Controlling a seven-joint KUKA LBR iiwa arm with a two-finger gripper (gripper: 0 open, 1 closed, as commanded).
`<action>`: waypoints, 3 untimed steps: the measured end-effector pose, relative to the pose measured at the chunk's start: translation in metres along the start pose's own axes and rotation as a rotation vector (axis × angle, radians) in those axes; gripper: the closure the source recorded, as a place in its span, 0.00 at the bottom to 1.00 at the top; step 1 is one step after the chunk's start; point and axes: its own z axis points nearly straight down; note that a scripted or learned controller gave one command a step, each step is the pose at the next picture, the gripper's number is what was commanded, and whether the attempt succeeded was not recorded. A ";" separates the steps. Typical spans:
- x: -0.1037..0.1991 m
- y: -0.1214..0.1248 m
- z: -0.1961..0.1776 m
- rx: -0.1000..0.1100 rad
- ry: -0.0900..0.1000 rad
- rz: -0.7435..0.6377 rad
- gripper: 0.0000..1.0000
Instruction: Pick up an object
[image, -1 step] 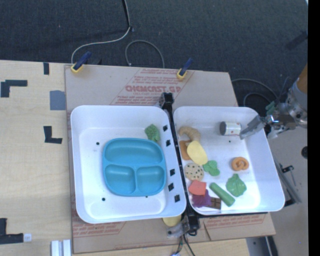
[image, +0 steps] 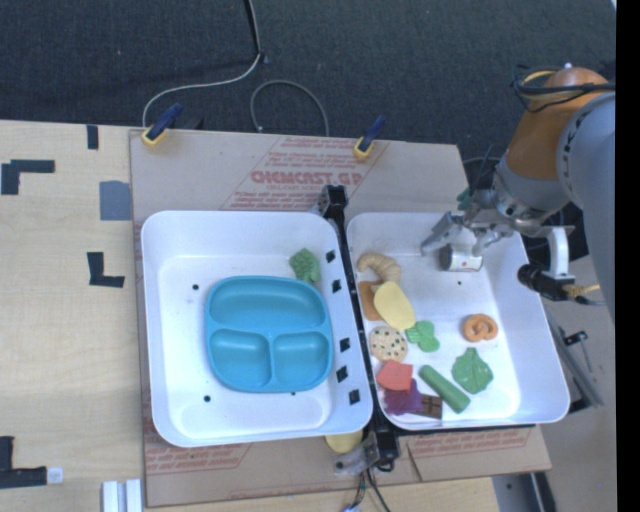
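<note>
A: Item one, the grey two-finger gripper (image: 457, 247). Condition?

B: Poised over the upper part of the right shallow white bin (image: 520, 300), fingers spread a little apart, nothing between them. No toy touches it; bare floor lies beneath.

A: Stock nearest to it?

B: A tan croissant-shaped toy (image: 379, 265) to its left by the bin divider, with a yellow oval lemon-like toy (image: 394, 304) just below that. Well apart, lower right, an orange ring-shaped pretzel toy (image: 480, 327). Lower still, a speckled round cookie (image: 388, 344), a small green clover-shaped piece (image: 423, 336), a red block (image: 396, 376), a long green cucumber-like stick (image: 443, 388) and a green leafy lump (image: 472, 371).

A: Left bin?

B: One blue three-compartment plastic tray (image: 268, 333) and a small green broccoli-like toy (image: 306, 265) at its upper right corner.

A: Risks, as judged?

B: Coming straight down here would close on empty floor. The lower pieces lie crowded, so a grab there may pinch two or nudge one aside. The croissant sits near the wall, which could block a finger
</note>
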 end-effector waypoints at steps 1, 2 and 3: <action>-0.028 0.009 0.042 -0.009 -0.002 0.004 0.00; -0.028 0.013 0.023 -0.022 -0.005 0.001 1.00; -0.028 0.014 0.023 -0.025 -0.009 0.001 0.00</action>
